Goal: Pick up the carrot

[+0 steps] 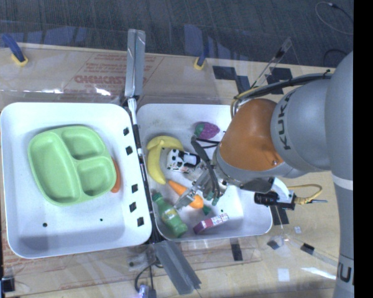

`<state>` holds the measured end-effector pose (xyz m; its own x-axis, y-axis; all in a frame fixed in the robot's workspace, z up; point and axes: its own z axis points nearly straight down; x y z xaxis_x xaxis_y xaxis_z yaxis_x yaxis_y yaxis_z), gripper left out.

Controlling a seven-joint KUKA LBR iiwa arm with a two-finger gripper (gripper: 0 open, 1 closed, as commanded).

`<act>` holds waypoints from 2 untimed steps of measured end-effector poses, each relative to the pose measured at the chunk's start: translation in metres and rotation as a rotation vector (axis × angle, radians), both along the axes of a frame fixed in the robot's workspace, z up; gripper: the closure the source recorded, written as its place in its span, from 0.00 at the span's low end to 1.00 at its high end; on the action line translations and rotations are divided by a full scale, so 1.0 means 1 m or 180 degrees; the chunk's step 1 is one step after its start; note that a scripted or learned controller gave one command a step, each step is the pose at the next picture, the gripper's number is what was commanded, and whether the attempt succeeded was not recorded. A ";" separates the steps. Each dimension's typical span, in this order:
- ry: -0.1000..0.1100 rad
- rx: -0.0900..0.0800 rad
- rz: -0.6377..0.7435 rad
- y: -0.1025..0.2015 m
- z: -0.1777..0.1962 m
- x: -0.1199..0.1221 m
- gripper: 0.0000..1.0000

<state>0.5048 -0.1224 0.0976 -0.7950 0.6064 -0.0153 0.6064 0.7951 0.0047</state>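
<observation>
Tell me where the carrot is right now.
The carrot lies in the right bin, near its middle, just below the banana and above the green bottle, with the gripper at its right end.

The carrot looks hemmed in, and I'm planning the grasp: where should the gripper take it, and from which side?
Probably across the carrot at its thick middle, coming straight down. It lies flat and slanted in the right bin, with the banana above and the green bottle below, so a sideways approach looks blocked. The gripper hangs at its right end.
</observation>
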 end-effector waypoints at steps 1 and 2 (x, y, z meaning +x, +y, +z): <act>0.0013 0.0006 0.0013 0.001 0.008 -0.001 1.00; 0.0048 0.0020 -0.0271 0.066 0.104 -0.015 1.00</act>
